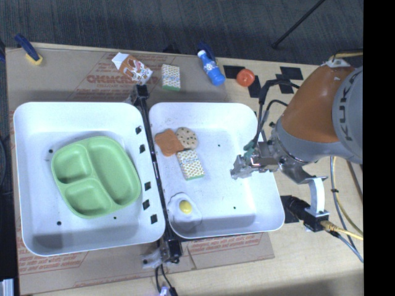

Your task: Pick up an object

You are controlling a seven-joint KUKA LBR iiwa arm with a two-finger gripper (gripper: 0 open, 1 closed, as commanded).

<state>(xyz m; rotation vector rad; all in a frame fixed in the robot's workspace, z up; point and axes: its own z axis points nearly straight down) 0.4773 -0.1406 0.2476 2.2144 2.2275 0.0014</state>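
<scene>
In the right bin [247,214] lie an orange flat piece [167,142], a brown cookie [187,138], a green-and-white patterned block [191,164] and a fried egg [183,206]. My gripper [242,168] hangs over the right side of that bin, well to the right of the patterned block, with nothing visible between its fingers. The arm's orange band [315,106] sits above it at the right.
The left bin [24,165] holds a green divided plate [94,175]. Behind the bins on the bench lie a snack packet [131,68], a small patterned block [171,77], a blue bottle [211,67] and an orange ball [245,76]. Cables trail at the right.
</scene>
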